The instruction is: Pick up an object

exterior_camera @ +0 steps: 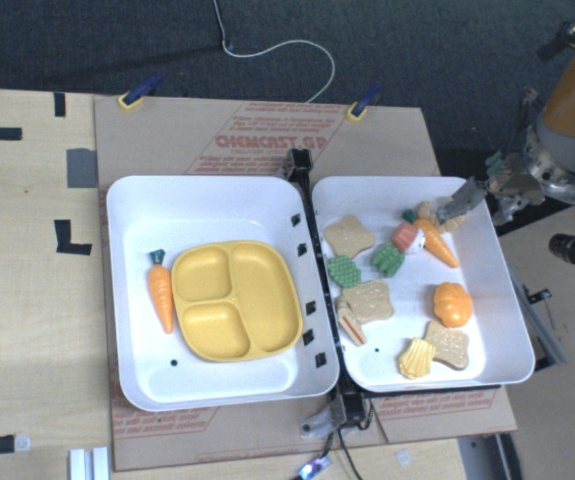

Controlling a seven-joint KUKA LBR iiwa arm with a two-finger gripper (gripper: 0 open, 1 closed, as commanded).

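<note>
Gripper [464, 204] at the upper right corner of the right bin [502, 268], carried by the grey arm [547, 158] entering from the right; whether it is released or clenched cannot be told at this angle, and nothing can be seen grasped in it. It stands just above a small tan piece [427, 211] at the bin's top edge, with contact unclear.

Right bin, contents: a small carrot [437, 244] lying at a slant near the gripper, a reddish piece [405, 236] touching its left end, a dark green piece [388, 259] below that, a cracker [348, 236] and a green waffle-patterned piece [344, 271] toward the left wall, a slice of bread [370, 302] with a striped piece [350, 326] beside it, an orange fruit [451, 304] near the right wall, and a second bread slice [449, 346] touching a yellow ridged piece [417, 359] at the bottom.

Left bin [137, 208], contents: a yellow divided plate [235, 300] in the middle, and a larger carrot [160, 294] lying just beside the plate's left rim, leaf end pointing up.

Both bins rest on a cardboard sheet [257, 138] on the bench.
</note>
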